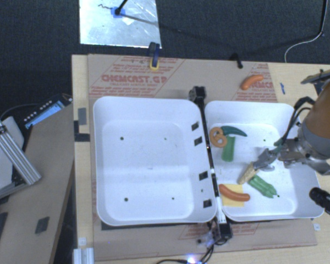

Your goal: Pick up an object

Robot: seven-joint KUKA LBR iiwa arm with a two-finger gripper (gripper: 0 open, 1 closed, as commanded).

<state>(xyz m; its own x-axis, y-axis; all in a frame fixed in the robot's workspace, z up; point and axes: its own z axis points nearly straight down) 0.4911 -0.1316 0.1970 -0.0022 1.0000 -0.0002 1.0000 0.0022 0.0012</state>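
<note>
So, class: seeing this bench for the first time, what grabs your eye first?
Bright toy items cluster in the right bin: an orange ring, a green piece and a red hot dog. The claw hovers over them from the right. A stray orange sausage lies on the cardboard behind the bins.

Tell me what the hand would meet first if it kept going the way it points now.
Probably the tan stick-shaped piece in the right bin: the hand points down-left in the picture, right at its near end. The green piece lies just beside that line. Height above them is unclear.
</note>
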